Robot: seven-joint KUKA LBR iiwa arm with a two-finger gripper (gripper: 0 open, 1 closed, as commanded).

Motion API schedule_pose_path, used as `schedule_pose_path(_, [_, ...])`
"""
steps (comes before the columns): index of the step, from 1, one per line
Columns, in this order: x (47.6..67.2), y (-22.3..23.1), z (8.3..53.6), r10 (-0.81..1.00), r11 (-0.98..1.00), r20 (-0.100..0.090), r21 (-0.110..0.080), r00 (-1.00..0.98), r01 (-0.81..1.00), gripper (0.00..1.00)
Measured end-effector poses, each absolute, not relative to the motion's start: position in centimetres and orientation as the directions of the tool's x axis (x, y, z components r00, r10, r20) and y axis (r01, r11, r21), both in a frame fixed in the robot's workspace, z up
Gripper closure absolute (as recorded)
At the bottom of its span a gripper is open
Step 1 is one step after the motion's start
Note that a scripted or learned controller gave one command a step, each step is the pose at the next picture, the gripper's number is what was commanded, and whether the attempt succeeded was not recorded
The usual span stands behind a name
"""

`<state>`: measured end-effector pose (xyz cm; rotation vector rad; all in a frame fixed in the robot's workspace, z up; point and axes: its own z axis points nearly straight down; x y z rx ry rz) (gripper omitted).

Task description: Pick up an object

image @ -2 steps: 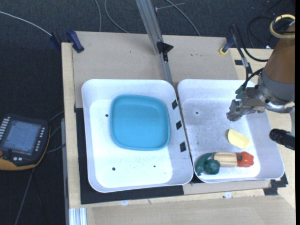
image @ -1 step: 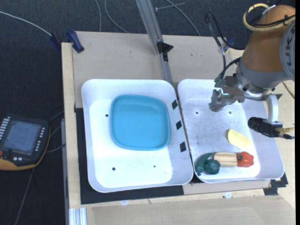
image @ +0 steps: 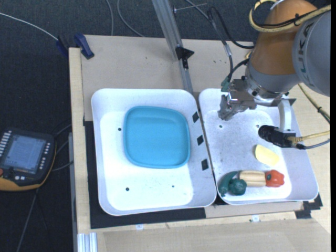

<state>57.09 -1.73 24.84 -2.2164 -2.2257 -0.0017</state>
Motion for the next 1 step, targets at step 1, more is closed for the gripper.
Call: schedule_pose_path(1, [59.13,3.46,25.44,1.0,0.005,0.001,0.001,-0.005,1.0,1.0])
